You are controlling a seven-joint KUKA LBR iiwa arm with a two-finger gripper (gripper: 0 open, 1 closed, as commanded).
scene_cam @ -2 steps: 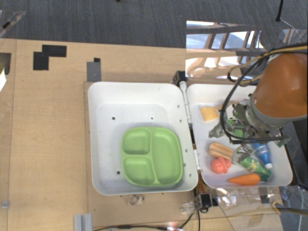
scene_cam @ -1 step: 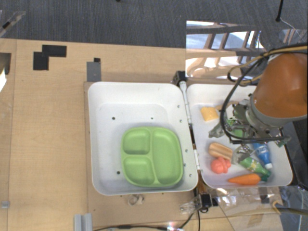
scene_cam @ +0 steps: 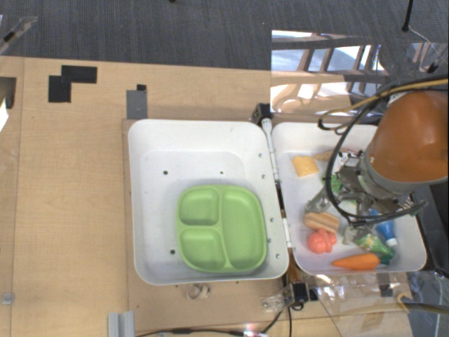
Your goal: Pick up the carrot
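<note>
The carrot (scene_cam: 356, 261) lay on its side near the front edge of the right bin (scene_cam: 295, 188), its orange body in full sight and its thicker end pointing toward the right, where it met a small green-and-white packet (scene_cam: 373, 244) whose shape was hard to make out. To the carrot's left sat a pinkish-red lumpy item (scene_cam: 323, 241), and just behind that a hot-dog-like bun (scene_cam: 321, 220); a yellow wedge (scene_cam: 305, 166) rested farther back in the same bin. The arm (scene_cam: 414, 142) reached in from the right, and its orange band and grey wrist covered much of the bin's right half, so whatever lay beneath them was hidden. The gripper (scene_cam: 361, 206) hung below the wrist among black cables, above and behind the carrot; its tips were lost in cables and clutter, so whether it was apart or together could not be told, and nothing could be seen clamped in it. A blue item (scene_cam: 386, 229) peeped out beside the gripper, mostly covered. The left bin (scene_cam: 151, 188) held a green divided plate (scene_cam: 222, 227), fully visible, toward its front.
</note>
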